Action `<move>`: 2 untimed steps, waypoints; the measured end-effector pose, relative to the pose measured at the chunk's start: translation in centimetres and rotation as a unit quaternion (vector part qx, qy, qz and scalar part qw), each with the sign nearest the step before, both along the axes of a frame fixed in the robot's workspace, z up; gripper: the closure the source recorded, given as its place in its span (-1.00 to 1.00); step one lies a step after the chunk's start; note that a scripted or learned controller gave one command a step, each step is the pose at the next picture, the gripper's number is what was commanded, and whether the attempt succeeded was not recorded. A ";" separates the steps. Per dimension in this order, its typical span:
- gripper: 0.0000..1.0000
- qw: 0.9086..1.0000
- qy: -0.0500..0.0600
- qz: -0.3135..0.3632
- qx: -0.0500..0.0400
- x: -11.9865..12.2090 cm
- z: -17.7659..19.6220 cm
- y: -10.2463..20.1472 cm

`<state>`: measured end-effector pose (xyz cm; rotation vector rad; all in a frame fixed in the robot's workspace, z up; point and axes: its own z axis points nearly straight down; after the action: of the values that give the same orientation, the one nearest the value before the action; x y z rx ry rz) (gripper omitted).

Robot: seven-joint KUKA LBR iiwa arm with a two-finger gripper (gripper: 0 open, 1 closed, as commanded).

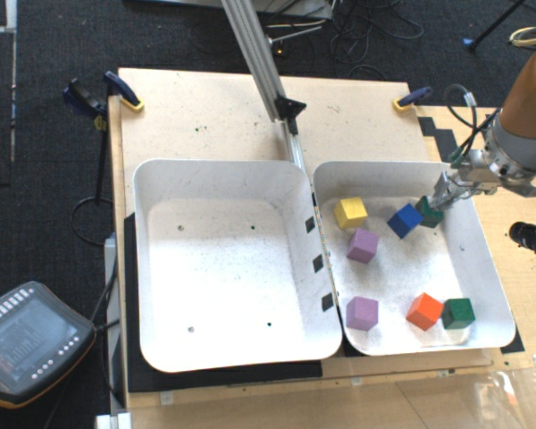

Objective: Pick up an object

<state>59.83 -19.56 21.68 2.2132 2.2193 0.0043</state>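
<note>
The right bin (482,266) holds several small blocks. A yellow cube (350,212) lies near its back left, and a blue cube (404,221) sits to the right of it. A dark green block (430,214) touches the blue cube's right side. My gripper (442,199) reaches in from the right, with its tip right at the dark green block and partly covering it. One purple cube (363,245) rests mid-bin and another purple cube (362,312) near the front. An orange cube (424,311) and a green cube (458,313) sit together at the front right.
The left bin (152,239) stands beside the right one, and they share a raised middle wall (317,248). A slanted metal rail (259,47) runs down to the bins' back edge. Clamps (125,92) sit at the board's back corners. A teach pendant (27,342) lies at the front left.
</note>
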 end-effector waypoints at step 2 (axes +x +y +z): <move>1.00 1.000 0.002 0.002 0.002 0.9 6.4 4.3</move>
<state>60.73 -15.29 28.09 2.2124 2.2280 0.0033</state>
